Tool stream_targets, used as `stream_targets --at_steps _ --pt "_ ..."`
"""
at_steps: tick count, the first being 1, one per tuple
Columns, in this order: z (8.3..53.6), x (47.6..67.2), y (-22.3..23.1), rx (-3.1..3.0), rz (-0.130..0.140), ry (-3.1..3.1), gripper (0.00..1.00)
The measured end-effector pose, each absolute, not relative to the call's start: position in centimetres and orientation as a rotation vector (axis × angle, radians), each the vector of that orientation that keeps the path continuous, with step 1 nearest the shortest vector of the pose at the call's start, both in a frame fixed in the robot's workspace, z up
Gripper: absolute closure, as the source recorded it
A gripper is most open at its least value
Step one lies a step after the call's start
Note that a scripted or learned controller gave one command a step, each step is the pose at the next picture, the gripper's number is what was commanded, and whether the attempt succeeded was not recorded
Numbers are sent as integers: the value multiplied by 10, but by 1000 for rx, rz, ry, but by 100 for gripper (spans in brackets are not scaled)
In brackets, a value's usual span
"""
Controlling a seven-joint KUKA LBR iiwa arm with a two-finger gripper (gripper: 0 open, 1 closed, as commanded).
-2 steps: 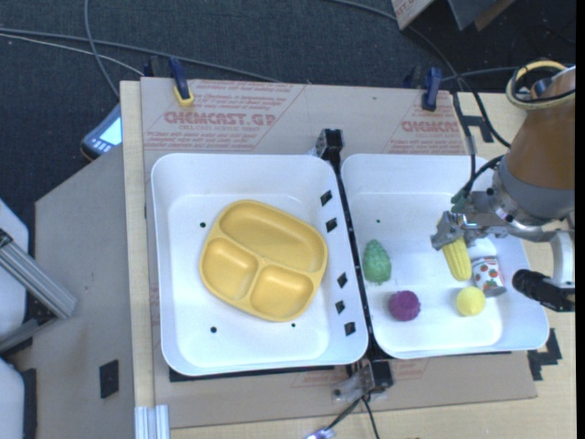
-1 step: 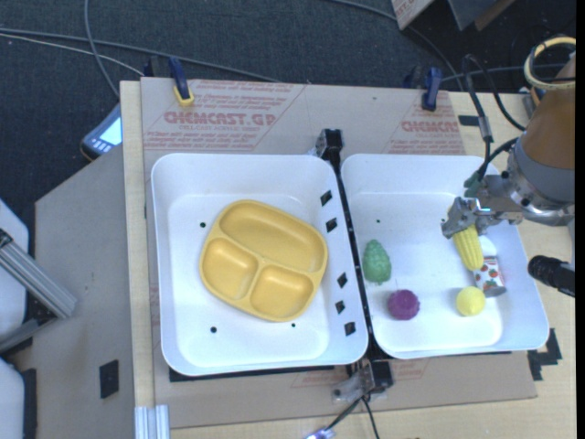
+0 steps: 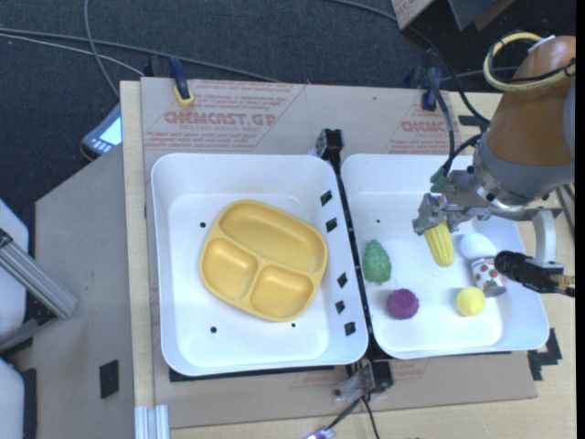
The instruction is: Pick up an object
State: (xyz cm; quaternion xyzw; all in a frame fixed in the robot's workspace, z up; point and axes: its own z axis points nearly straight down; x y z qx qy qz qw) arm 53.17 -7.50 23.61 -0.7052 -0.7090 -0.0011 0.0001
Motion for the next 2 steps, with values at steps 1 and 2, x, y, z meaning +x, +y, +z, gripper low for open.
stream_targets --at_steps 1,2 --pt "225 547 -16 -2213 -3 -2227 100" --pt "217 569 38 -2214 -3 -2228 100"
